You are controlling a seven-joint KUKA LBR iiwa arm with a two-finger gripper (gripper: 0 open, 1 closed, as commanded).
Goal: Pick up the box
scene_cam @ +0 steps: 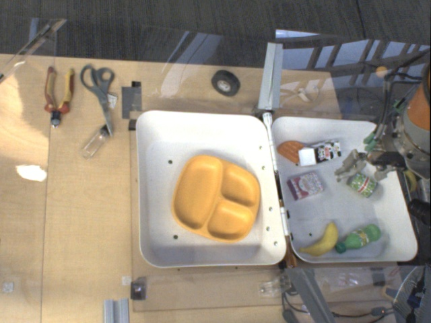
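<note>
**Gripper low over right bin, box lying apart from it**

Bench seen from above. Two white bins side by side. Left bin (155,180) holds one yellow divided tray (217,197), sitting about centre.

Right bin (397,244) holds the clutter. The box (306,184), small, flat, reddish with a pale printed face, lies left of centre in this bin, slightly turned. Nothing touching it. Above it, near the bin's upper left: an orange rounded object (289,151) with a small white block (308,156) against it, and a dark packet with red markings (328,151) just beside that. At the lower edge: a banana (323,240) and, just right of it, a green bottle (359,237) on its side.

The arm comes in from the right. Gripper (363,168) sits over the right half of this bin, fingers spread apart, grasping nothing. Directly below its fingertips lies a small green can (364,185). Box is well to the left of the gripper, apart from it.

On the bench beyond the bins: scissors (101,93), red-handled pliers (57,93), a roll of black tape (225,83).
</note>
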